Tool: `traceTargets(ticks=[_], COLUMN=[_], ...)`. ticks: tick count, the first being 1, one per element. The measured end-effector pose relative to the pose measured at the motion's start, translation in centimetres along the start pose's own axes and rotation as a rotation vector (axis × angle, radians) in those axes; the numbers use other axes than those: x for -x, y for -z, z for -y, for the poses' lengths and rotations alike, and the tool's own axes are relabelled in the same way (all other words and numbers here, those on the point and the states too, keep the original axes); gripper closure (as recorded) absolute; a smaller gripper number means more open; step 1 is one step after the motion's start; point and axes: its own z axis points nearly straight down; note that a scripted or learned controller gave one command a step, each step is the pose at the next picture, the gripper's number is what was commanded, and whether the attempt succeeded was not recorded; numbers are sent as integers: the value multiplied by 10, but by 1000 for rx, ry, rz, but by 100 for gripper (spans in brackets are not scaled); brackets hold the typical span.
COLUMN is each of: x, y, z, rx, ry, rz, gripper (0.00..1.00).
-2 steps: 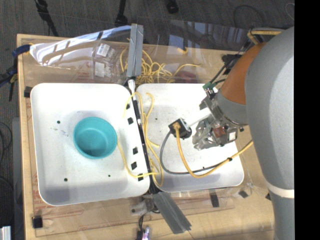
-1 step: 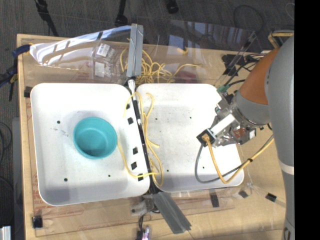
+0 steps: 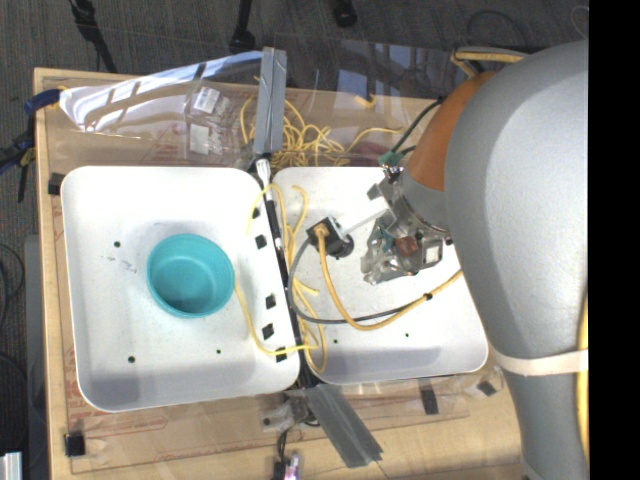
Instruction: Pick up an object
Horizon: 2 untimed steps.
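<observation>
The gripper (image 3: 385,258) hangs low over the right bin (image 3: 440,343), its fingers lost in clutter, so I cannot tell their state. The teal bowl (image 3: 191,275), the 1 plain candidate, sits upright in the left bin (image 3: 100,218), well apart to the gripper's left across the divider. It is round, with no long axis. No readable writing anywhere.

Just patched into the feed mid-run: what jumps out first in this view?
The teal bowl stands alone in the left bin, the one strong colour there. The grey arm bulks over the right bin, its gripper low above that bin's floor. Yellow cables loop across the right bin and along the divider between the bins.
</observation>
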Motion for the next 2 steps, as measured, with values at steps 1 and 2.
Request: traceTargets(ticks=[1,2], x=[16,31], y=[3,-109], z=[-71,-97], rx=[0,-4], ry=[-4,-3], rz=[-1,2], gripper=[0,0])
